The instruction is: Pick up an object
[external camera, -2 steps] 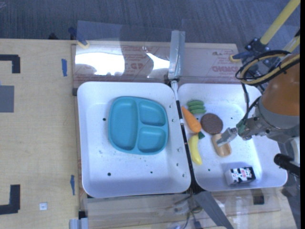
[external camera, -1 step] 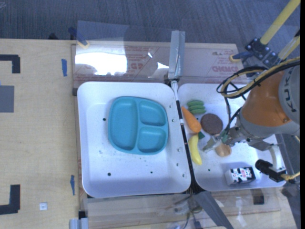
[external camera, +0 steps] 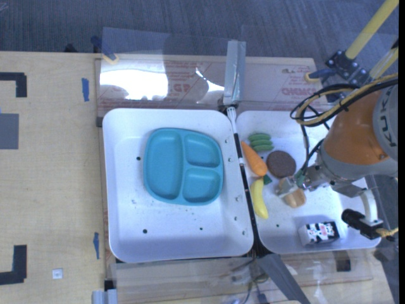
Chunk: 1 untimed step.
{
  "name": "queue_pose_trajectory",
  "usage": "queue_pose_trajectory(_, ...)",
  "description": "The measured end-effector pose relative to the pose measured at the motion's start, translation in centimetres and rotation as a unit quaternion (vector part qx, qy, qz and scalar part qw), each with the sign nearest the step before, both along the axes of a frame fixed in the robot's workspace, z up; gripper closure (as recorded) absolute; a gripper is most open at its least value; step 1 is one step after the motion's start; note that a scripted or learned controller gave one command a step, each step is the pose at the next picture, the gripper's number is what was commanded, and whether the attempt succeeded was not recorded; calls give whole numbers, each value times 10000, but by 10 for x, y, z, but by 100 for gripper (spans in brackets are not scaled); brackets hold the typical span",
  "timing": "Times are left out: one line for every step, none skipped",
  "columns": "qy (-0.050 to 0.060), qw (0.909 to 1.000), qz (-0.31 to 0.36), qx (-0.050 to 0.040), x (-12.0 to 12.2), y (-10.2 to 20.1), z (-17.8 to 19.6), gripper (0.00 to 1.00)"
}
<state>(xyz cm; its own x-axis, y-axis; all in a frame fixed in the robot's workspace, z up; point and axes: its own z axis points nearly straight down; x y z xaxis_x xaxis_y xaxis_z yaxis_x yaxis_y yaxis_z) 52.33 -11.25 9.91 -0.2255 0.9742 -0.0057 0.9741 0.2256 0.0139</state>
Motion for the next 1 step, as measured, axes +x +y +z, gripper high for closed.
queue_pose_trajectory(5,9990,-448,34,68,69,91,100)
